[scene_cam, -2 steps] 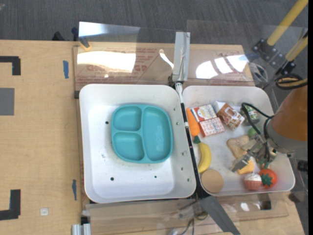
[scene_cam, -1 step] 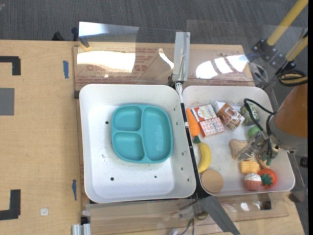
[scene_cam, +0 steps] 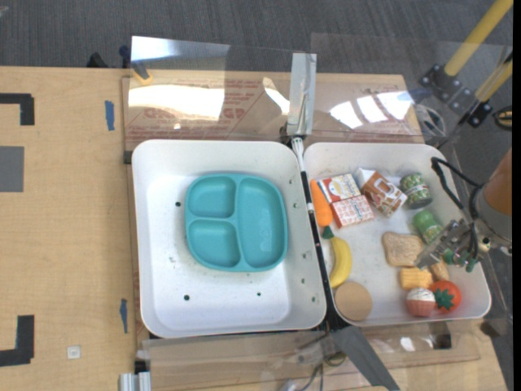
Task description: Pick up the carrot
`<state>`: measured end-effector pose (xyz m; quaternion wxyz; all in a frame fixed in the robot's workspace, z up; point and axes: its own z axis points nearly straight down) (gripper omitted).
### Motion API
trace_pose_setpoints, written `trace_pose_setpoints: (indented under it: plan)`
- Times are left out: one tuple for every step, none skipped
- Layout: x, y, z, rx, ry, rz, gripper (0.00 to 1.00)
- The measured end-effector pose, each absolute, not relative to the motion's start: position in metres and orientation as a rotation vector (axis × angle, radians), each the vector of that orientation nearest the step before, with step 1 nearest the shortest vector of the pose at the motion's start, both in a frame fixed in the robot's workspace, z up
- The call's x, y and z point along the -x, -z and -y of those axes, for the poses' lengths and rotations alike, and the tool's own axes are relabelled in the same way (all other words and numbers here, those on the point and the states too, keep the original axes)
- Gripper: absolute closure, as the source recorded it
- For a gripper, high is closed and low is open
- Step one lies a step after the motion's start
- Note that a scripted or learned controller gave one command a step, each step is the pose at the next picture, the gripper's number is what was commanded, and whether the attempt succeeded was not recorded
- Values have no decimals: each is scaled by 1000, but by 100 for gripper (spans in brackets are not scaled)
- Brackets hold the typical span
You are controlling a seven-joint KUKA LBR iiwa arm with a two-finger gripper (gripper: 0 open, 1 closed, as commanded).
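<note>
Two white bins are seen side by side on the tabletop. The left bin (scene_cam: pixel 155 218) holds one teal plate (scene_cam: pixel 237 221). In the right bin (scene_cam: pixel 480 304), one carrot (scene_cam: pixel 320 204) lies against the left wall, with one banana (scene_cam: pixel 341 261) just below it and two cartons (scene_cam: pixel 346 199) beside it. The pincer (scene_cam: pixel 448 251) is seen at the right edge over the bread (scene_cam: pixel 400 248); its opening can't be told.

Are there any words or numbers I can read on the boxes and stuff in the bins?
No text here can be read.
Red and white box: print too small.
Second red and white box: print blurred.
Brown packet: label blurred.
Green can: label too small.
Clear panel behind the bins: red lettering, washed out by glare.
</note>
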<state>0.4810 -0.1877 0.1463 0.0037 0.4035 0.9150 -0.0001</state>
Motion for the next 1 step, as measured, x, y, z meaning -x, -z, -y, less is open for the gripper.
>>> trace_pose_setpoints:
  plan:
    - [-481,-168,170,-1343,0,-2831,100]
